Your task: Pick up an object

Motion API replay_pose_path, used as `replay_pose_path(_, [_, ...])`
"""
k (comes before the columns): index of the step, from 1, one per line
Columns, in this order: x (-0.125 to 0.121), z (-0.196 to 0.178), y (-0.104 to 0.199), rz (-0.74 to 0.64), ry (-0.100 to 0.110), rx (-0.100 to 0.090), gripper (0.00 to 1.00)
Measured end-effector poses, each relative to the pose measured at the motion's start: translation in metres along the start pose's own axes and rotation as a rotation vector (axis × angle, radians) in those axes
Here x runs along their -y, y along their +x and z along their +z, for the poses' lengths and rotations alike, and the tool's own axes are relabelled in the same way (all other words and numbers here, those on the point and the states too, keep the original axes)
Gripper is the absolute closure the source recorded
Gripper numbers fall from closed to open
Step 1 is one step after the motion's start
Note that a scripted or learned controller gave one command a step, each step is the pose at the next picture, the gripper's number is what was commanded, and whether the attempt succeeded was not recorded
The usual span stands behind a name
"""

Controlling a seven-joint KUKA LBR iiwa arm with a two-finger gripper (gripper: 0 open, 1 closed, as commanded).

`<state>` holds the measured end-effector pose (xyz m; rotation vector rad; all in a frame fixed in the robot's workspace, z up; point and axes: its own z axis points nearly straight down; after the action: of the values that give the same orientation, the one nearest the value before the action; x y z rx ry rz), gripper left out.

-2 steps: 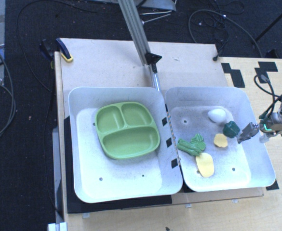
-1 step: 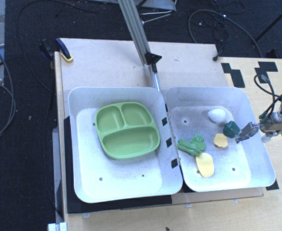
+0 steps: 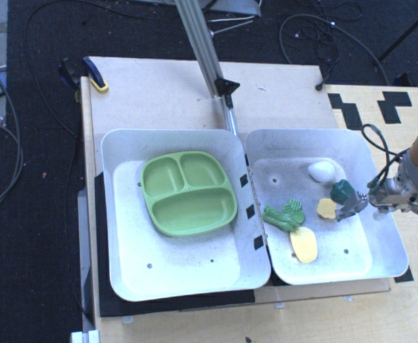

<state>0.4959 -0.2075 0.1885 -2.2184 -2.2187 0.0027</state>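
In the right bin (image 3: 380,252) lie a white egg-shaped object (image 3: 322,170), a dark green block (image 3: 342,189), a small yellow piece (image 3: 326,209), a green leafy toy (image 3: 285,216) and a flat yellow object (image 3: 304,246). My gripper (image 3: 350,208) reaches in from the right, low over the bin. Its tip sits just right of the small yellow piece and just below the dark green block. Nothing shows as held.
A green divided plate (image 3: 188,193) lies in the left bin (image 3: 123,263). A slanted metal pole (image 3: 203,41) rises behind the bins. The arm's wrist and cables (image 3: 398,184) hang over the right bin's right rim.
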Motion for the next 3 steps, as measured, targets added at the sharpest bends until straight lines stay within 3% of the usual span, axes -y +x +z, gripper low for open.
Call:
replay_pose_path(1, [0.0, 0.064, 0.0, 0.001, 0.002, -0.001, 0.0])
replay_pose_path(2, [-0.001, 0.095, 0.0, 0.001, -0.007, 0.003, 0.0])
replay_pose_path(3, [-0.003, 0.083, -0.001, 0.001, -0.012, 0.007, 1.0])
